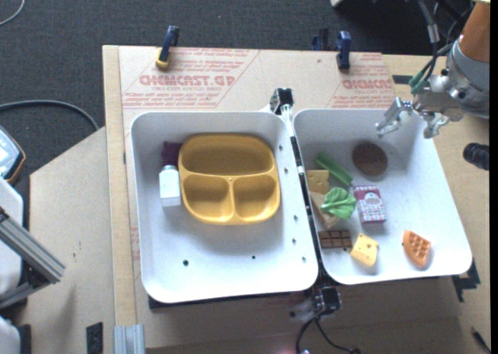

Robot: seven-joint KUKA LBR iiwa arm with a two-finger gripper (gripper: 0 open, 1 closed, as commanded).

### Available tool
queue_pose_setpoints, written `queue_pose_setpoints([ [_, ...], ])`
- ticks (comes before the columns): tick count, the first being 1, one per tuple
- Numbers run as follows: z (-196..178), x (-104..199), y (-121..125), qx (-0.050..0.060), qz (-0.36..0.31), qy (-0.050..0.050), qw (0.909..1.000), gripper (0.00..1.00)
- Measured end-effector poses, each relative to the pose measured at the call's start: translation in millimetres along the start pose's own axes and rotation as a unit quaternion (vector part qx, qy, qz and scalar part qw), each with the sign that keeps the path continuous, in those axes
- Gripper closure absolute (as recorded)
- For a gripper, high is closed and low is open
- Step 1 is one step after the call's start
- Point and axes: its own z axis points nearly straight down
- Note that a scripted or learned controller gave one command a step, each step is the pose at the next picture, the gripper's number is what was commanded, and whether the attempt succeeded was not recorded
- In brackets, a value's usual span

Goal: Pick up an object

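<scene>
My gripper (408, 124) hangs over the far right corner of the right bin (451, 212), its fingers (388, 121) spread open with nothing between them. Just below and left of it lies a brown round cookie (369, 159). Further down the bin are a green strip (333, 167), a pale cracker (317, 182), a green leafy piece (338, 202), a red carton (369, 205), a chocolate bar (334, 239), a cheese wedge (364, 250) and an orange waffle (417, 248).
The left bin (148, 251) holds a yellow divided tray (229, 177), a white bottle (170, 186) and a purple item (171, 150) behind it. Clamps (166, 47) (343, 49) stand at the board's far edge. Cables hang near the arm at top right.
</scene>
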Motion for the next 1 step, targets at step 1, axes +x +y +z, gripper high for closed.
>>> queue_pose_setpoints([
  [1, -6.8, 0.0, 1.8, -0.006, -0.001, -0.001, 1.0, 0.0],
])
